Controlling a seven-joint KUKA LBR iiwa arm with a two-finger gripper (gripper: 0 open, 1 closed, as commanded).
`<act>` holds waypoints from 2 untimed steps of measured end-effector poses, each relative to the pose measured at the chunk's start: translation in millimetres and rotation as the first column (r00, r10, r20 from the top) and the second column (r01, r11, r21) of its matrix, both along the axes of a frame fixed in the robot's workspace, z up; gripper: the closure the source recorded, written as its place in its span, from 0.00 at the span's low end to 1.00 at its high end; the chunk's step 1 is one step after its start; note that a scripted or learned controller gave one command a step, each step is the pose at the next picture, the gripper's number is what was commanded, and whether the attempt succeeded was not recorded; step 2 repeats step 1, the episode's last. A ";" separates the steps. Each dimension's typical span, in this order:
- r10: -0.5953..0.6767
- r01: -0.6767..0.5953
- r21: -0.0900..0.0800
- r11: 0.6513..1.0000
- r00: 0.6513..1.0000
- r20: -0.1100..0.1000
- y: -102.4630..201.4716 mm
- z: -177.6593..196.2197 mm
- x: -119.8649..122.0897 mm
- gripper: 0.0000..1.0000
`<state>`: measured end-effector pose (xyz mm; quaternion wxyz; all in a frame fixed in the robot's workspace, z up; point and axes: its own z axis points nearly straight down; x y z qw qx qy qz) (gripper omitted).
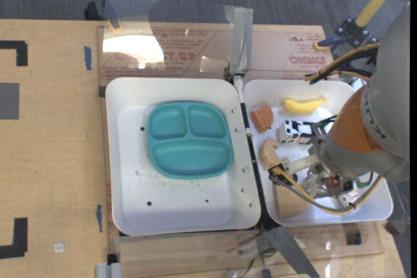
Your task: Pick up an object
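The claw [317, 174] is seen low in the right bin [381, 205], near a tan block [269, 152]; whether it is open cannot be told. A banana [303, 104] lies farther back. A descent and grasp are judged next.
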<state>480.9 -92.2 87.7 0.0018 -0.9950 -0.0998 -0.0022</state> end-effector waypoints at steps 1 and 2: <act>0.007 -0.007 0.000 1.000 1.000 0.000 41.2 99.3 47.1 1.00; 0.007 -0.007 0.000 1.000 1.000 0.000 41.2 99.3 47.1 1.00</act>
